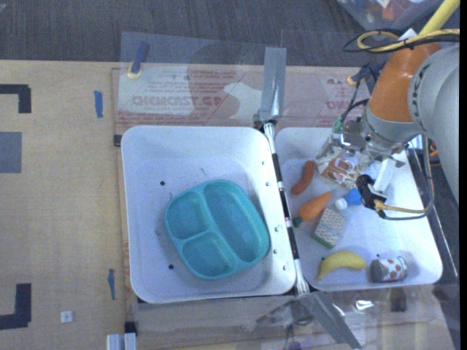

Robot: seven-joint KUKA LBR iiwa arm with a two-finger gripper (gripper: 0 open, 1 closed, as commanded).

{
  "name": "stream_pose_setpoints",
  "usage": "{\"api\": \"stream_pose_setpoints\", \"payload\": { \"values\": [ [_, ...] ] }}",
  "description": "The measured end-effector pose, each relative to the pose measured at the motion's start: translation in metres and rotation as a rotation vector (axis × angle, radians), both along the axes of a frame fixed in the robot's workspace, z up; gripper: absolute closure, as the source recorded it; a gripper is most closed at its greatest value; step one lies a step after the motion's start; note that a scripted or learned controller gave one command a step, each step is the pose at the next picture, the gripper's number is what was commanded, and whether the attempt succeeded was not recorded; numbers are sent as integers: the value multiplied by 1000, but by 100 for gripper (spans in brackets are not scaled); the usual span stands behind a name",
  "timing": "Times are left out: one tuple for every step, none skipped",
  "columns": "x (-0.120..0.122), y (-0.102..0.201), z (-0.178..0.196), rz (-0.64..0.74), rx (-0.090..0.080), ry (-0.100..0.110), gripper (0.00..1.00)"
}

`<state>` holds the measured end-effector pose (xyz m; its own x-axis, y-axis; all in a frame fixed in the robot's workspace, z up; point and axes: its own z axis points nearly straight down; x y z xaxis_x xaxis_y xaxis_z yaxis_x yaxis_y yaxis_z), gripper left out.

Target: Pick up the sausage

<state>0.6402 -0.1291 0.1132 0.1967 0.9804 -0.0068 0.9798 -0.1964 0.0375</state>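
One hand (341, 168) over the right bin (430, 246), finger spread unreadable, sausage (303, 178) just beside it

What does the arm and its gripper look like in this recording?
The arm is grey with a rounded orange band above the wrist. Below it sits a pale metallic gripper with dark fittings. A yellow cable runs along the arm, and a thin one loops beside the gripper.

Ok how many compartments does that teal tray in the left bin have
3. The teal tray has one compartment at its upper left, one long one along its right side and one at the bottom. All three show fully; nothing covers them.
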Motion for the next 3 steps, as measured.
{"api": "stream_pose_setpoints", "payload": {
  "values": [
    [-45, 17, -4, -162, 6, -22, 0],
    [-43, 13, 12, -167, 1, -31, 100],
    [-6, -15, 74, 130, 9, 34, 100]
  ]
}}
